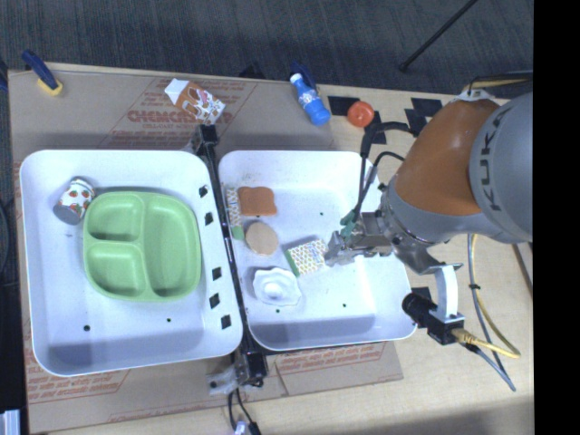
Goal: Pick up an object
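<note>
Fingers: cannot tell whether spread or pressed together — the tips blur into one dark-and-silver mass at the end of the wrist.
Gripper [333,250]: low inside the right bin, at the right edge of the patterned packet; whether it touches the packet cannot be told.
Arm [453,175]: grey with an orange band, reaching in from the right across the right bin's far-right side.
Patterned packet [306,256]: flat, small, green-edged with a fine checked face, lying near the middle of the right bin; its long axis runs at a slant, from lower left up toward the upper right, with the upper-right end pointing at the gripper.
Right bin [299,166]: shallow, white, just beside the left bin.
Orange-brown block [257,201]: upper left of the right bin, long axis roughly left to right.
Tan round piece [262,238]: just below the block, left of the packet and apart from it.
White crumpled item [275,286]: below the tan piece, near the bin's front, close to the packet's lower-left end.
Left bin [45,166]: shallow, white.
Green divided tray [143,243]: three compartments, in the middle of the left bin.
Small patterned cup [74,199]: tipped on its side at the tray's upper-left corner.
Bench beyond the bins: blue bottle [310,100] lying at a slant — orange cap [361,112] to its right.
</note>
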Available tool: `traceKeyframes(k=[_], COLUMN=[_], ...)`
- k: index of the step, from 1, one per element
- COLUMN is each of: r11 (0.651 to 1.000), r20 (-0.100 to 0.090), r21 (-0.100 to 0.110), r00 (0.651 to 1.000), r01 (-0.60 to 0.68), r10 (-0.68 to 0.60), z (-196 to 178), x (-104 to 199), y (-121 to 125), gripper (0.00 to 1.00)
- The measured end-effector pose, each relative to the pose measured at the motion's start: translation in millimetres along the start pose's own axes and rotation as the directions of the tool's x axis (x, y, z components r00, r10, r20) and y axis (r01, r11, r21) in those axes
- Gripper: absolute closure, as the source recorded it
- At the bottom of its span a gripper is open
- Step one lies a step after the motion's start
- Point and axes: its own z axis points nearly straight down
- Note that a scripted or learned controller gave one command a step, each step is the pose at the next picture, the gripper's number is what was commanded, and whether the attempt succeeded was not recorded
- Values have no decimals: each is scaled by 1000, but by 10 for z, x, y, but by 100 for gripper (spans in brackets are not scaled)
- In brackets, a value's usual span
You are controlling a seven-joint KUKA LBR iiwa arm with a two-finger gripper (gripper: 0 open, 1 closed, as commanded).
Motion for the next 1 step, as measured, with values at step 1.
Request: traceKeyframes(k=[1], r11=[1000], r20=[0], r21=[1], r00=[1000], r01=[0], r10=[0], z=[5], x=[2], y=[-2], gripper=[0])
